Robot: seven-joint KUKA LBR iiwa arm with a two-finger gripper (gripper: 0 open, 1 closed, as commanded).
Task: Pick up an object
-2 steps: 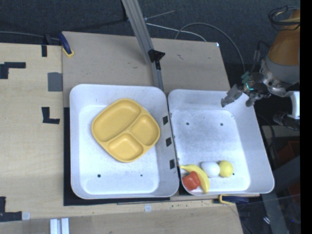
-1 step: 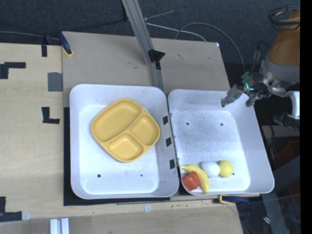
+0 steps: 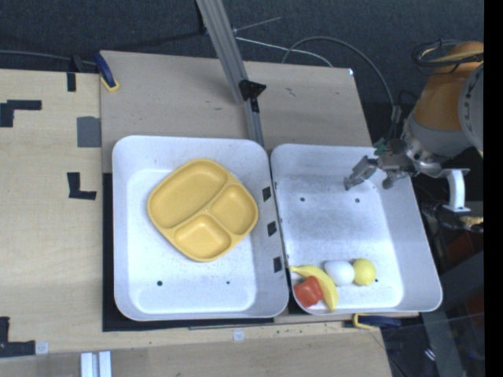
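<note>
My gripper (image 3: 369,176) hangs over the upper right part of the right bin (image 3: 330,210), its two fingers spread apart and nothing between them. At the near edge of that bin lie a yellow banana (image 3: 321,280), a red piece (image 3: 308,290), a white egg-like ball (image 3: 339,272) and a small yellow ball (image 3: 363,272). They sit well below the gripper in the view, untouched.
The left bin (image 3: 134,234) bears a yellow three-part plate (image 3: 203,209). A grey metal post (image 3: 228,45) slants in from the top, ending between the bins. The orange-banded arm (image 3: 444,104) enters at the right edge.
</note>
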